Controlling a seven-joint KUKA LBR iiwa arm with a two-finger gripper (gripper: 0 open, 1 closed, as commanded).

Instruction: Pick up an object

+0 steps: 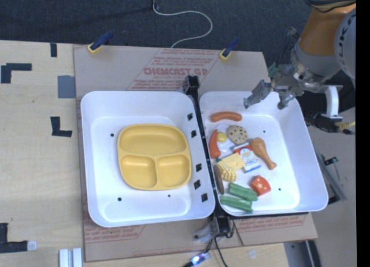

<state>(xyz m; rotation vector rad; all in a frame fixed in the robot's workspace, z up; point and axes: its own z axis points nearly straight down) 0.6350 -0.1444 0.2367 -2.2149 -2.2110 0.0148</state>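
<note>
Nearest the camera, in the right-hand shallow white plastic bin (309,162), two green plastic pea pods (238,197) lie side by side with a small red plastic pepper (261,185) just beside them. A little farther in, a yellow plastic corn cob (226,171) and a small white-and-blue carton (249,160) touch a wedge of yellow toy cheese (233,160), with an orange-brown toy drumstick (263,151) next to the carton. Beyond those sit a round speckled toy cookie (236,133) and a red toy hot dog (226,116), apart from the rest. Across the divider, the left white bin (98,144) carries a yellow three-compartment plastic plate (154,156). At the far right corner, the grey two-finger jaws (267,98) hang spread apart and released, nothing between them, above the bin's back rim. So this looks like the approach step: nothing is picked yet. The next move, I'd judge, calls for swinging inward over the pile, lining up on one piece, and descending. The hot dog lies closest and clear of its neighbours.
</note>
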